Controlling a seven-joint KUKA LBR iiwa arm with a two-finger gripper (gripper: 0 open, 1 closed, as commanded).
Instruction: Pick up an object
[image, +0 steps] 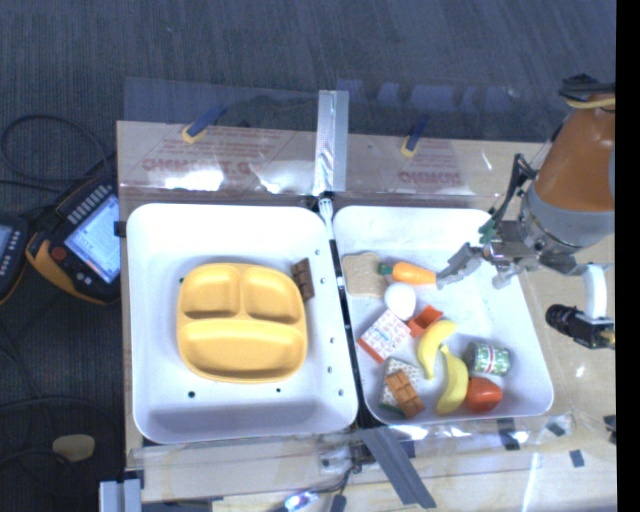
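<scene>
Hovering above the right bin (520, 330), the end effector (478, 266) spreads open, holding nothing.

Yellow tray (241, 322), yellow bananas (441, 362), orange carrot (412, 272), white egg (400, 300), red tomato (483, 394), white bins (150, 300).

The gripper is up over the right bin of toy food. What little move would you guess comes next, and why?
Probably a short drop leftward onto the carrot. The gripper hangs just right of it, above the right bin, holding nothing, and the carrot is the nearest piece.
</scene>
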